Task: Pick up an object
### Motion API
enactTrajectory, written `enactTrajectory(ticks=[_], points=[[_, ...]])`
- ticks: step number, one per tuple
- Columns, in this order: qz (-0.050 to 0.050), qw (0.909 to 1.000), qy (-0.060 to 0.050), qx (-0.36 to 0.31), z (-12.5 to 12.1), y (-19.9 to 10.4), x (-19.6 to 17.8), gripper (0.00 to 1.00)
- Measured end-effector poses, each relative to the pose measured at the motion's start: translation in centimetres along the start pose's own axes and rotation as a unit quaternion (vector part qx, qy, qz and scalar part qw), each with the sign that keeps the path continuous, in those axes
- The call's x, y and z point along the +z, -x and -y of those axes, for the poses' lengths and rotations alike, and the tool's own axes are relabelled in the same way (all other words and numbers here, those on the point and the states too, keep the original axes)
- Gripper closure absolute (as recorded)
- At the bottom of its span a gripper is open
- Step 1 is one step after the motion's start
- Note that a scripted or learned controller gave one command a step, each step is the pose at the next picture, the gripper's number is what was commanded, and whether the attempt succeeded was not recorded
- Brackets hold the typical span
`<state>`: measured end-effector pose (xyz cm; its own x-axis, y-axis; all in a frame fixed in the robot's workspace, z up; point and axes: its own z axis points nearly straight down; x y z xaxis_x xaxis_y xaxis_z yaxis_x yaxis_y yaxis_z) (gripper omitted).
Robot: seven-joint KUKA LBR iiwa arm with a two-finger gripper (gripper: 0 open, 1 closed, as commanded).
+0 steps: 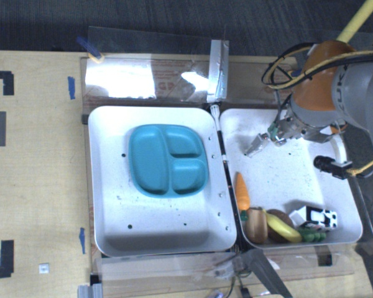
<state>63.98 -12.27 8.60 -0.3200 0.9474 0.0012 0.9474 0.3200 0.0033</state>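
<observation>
On the bench, the right bin (pixel 336 185) holds toys (pixel 286 222) far from the gripper (pixel 258 144), whose grip cannot be told, so it may grab nothing.

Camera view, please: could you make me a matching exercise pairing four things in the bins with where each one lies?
Things:
1. blue tray
2. carrot
3. banana
4. gripper

Places:
A. right bin, along its left wall
B. above the right bin's upper part
C. middle of the left bin
D. right bin, near its bottom edge

Pairs: 1-C, 2-A, 3-D, 4-B
</observation>
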Motion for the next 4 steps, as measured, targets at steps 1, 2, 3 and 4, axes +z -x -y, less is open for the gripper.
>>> enactTrajectory(ticks=[1, 2, 3, 4], points=[[0.002, 0.9986, 0.001, 0.054, -2.6, 0.2, -7.2, 0.00], [0.000, 0.9982, -0.005, 0.059, 11.7, -1.1, -5.4, 0.00], [0.001, 0.9996, 0.001, 0.030, 16.3, -1.0, -0.1, 0.00], [0.004, 0.9856, 0.003, 0.169, 15.4, -3.5, -0.1, 0.00]])
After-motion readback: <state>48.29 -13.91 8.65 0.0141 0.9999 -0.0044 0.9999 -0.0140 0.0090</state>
